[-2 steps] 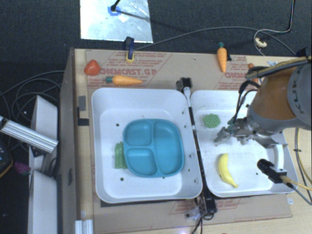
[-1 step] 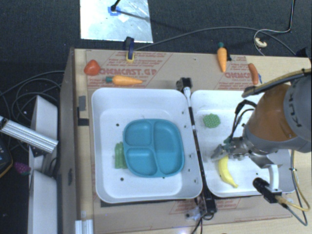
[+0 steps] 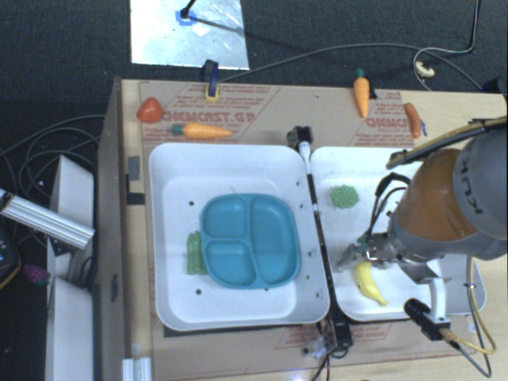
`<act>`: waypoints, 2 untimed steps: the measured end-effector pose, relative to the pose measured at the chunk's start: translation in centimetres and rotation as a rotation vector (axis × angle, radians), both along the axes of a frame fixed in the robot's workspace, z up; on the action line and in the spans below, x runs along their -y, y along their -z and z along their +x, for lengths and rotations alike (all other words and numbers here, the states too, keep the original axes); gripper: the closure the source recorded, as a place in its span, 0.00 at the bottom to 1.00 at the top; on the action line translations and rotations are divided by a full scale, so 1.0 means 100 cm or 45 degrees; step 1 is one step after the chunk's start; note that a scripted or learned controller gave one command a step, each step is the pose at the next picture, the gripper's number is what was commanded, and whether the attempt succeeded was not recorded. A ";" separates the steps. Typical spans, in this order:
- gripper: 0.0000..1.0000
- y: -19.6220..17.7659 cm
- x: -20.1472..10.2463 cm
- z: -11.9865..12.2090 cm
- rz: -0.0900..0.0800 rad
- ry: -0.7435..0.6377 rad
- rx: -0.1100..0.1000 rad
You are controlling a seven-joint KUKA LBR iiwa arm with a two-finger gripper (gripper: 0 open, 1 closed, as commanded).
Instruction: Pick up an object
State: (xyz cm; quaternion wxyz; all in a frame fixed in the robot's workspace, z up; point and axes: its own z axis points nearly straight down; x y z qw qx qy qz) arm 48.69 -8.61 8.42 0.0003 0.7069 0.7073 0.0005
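Hand (image 3: 355,254) hangs low in the right bin (image 3: 444,159), and I cannot tell how it is set. From the left I see a green block (image 3: 194,253) just beside a blue plate (image 3: 250,240) in the left bin (image 3: 175,161), then a green ball (image 3: 344,196) and, near the hand, a banana (image 3: 369,282).

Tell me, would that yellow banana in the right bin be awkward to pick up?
Probably a little. The banana looks like smooth plastic, so it may slip between the fingers of the gripper. Its curved, tapered shape could let it pivot or rock when nudged. It seems small and likely light.
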 end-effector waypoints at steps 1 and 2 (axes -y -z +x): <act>1.00 -0.011 -0.001 0.001 0.002 -0.002 0.003; 1.00 -0.101 -0.047 0.088 0.000 -0.004 0.004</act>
